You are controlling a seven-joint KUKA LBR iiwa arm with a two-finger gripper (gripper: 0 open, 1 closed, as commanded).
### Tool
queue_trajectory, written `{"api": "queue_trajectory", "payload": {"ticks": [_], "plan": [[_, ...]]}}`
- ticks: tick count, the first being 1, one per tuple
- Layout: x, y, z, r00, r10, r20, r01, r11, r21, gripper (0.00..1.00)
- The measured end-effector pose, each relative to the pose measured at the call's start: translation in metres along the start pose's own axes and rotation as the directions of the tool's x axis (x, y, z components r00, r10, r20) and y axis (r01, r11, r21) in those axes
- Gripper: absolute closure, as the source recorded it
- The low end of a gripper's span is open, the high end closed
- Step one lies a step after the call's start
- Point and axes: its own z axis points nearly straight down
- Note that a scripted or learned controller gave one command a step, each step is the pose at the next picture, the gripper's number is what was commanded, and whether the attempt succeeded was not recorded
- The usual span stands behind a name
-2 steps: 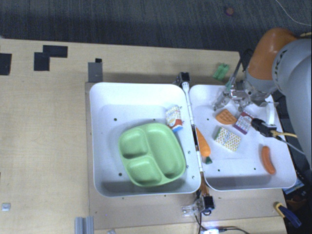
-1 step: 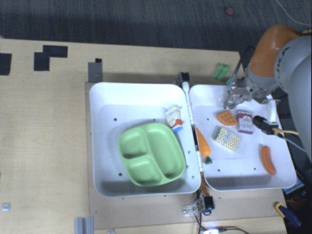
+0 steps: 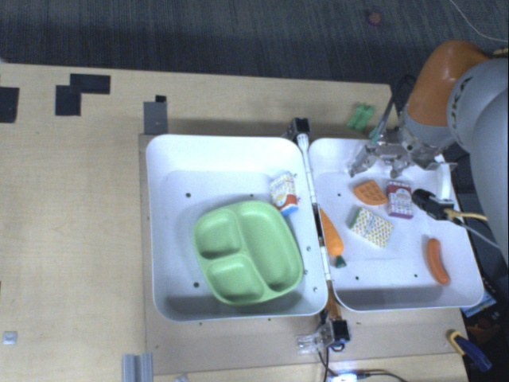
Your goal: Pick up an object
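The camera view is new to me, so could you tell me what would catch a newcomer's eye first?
The big green divided tray lying in the left bin stands out most. Next comes the grey arm with its orange band, reaching in from the right, its gripper hanging over the far edge of the right bin. Below it lie small toy foods: a carrot by the divider and a sausage near the right wall.

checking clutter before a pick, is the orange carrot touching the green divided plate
Apart. The camera view shows bare white bin floor between the orange carrot, lying by the bins' divider, and the green divided plate.
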Motion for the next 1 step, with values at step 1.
{"api": "queue_trajectory", "payload": {"ticks": [1], "plan": [[-0.0015,0.0008,0.0119,1.0,-0.001,0.0,0.001,1.0,0.004,0.0]]}}
